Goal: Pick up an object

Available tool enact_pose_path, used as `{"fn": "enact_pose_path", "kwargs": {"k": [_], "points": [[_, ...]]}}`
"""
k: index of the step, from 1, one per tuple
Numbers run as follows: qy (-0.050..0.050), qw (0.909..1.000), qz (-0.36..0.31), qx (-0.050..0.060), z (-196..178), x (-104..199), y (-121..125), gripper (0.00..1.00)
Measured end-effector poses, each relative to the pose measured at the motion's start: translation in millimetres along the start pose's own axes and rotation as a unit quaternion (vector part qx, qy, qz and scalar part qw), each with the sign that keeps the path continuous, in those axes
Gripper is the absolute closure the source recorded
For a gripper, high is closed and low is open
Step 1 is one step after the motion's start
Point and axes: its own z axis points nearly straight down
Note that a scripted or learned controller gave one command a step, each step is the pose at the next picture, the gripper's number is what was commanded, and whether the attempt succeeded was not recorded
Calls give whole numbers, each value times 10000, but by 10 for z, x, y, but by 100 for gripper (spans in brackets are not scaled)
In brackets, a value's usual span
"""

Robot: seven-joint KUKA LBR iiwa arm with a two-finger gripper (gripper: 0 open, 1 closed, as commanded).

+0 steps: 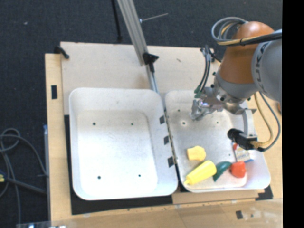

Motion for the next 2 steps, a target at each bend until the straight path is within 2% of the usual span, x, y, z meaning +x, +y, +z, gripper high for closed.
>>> {"fn": "enact_pose_path", "kwargs": {"k": [2], "points": [[-1,10000,-1,3,122,1109,84,100]]}}
